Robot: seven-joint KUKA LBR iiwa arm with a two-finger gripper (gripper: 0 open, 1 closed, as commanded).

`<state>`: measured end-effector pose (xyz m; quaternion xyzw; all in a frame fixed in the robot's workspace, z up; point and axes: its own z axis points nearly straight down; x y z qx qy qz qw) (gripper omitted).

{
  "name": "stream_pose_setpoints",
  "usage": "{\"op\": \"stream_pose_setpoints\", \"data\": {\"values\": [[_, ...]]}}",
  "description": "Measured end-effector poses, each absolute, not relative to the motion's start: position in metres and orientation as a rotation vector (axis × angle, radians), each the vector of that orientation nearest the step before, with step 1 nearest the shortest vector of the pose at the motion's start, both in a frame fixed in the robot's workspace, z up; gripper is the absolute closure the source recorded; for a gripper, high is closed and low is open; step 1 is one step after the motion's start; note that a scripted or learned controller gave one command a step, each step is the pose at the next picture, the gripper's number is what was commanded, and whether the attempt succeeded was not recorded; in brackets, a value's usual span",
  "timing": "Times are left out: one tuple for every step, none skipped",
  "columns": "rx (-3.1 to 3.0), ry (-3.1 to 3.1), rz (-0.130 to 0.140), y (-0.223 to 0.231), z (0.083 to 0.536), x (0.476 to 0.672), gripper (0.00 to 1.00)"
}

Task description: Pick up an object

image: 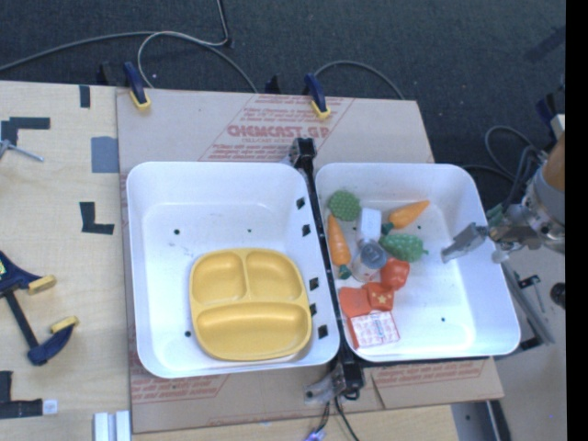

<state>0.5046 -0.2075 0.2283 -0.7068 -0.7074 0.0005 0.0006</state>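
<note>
Camera view looks down at a slant on two shallow white bins set side by side on a cardboard sheet (276, 131) printed with red lettering and pinned at its far edge by two blue-and-yellow clamps (138, 85).

Inside the left bin (152, 246) lies a yellow divided plate (250, 304) with three compartments, sitting toward the near right of that bin.

Against the left wall of the right bin (459, 310) is a cluster of small toy foods. A green round knobbly piece (344, 205) lies at the far end, with a white block (370, 221) just beside it. An orange carrot (409, 213) lies to the right of the block, and a second carrot (338, 240) lies along the divider. A green leafy piece (403, 245) sits near the middle, a grey piece (371, 255) beside it, and a red piece (395, 274) just below. A red block with a star (367, 298) touches a red-and-white packet (374, 329) at the near end.

At the right rim of the right bin is the gripper (467, 241), a grey finger reaching over the wall, well apart from the toy cluster. Nothing is seen between its fingers; whether they are spread or closed cannot be told from this angle.
</note>
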Motion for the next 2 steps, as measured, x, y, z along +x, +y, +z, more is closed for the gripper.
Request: {"op": "stream_pose_setpoints", "data": {"values": [[-2.216,-2.220,0.003,-0.170,0.136,0.531,0.00],[-2.223,-2.223,0.000,-0.138,0.087,0.524,0.00]]}}
